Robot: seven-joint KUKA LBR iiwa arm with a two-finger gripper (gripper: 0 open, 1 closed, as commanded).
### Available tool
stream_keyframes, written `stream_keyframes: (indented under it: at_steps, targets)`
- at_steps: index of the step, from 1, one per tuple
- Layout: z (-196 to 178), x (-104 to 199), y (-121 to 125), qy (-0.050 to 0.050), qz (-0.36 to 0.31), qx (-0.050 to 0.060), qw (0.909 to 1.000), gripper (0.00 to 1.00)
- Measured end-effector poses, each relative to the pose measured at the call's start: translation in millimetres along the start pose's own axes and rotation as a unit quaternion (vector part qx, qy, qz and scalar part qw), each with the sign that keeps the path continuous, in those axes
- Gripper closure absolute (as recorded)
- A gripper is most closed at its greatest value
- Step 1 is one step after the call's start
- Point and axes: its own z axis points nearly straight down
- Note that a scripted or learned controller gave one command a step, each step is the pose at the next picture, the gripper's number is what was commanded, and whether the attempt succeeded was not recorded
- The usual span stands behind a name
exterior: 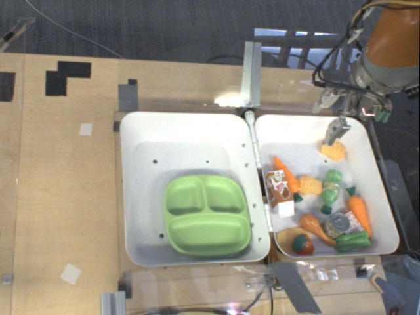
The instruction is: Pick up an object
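Pale wood counter, dark carpet beyond it, two shallow white bins side by side. Your left bin carries one item: a green divided plate, three compartments, lying flat toward the near side. Your right bin carries the pickable stock. Item nearest the gripper: a small yellow-orange piece, lumpy in outline, lying alone in the far right part of the bin, just below the gripper's tip and seemingly touching it; you cannot tell from this angle whether the gripper is spread or closed, nor whether it has the piece. Remaining stock, crowded toward the near side: a slim carrot by the divider, a printed carton beside it, a yellow corn cob, a green bottle, a second carrot along the right wall, a round grey tin, a green pepper, an orange squash, a red tomato. These lie touching or overlapping, well apart from the yellow-orange piece.
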Motion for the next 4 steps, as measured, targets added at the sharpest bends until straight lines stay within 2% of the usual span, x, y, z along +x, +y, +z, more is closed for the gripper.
stream_keyframes:
  at_steps: [1,2,3,4]
  targets:
    - [116,47,-1,-0.009,0.03,0.001,0.9995,0.0]
    - [124,90,-52,-0.013,0.087,0.002,0.9961,0.0]
    - [127,164,-65,-0.01,0.112,0.003,0.9936,0.0]
    - [113,159,-64,-0.016,0.108,0.004,0.994,1.0]
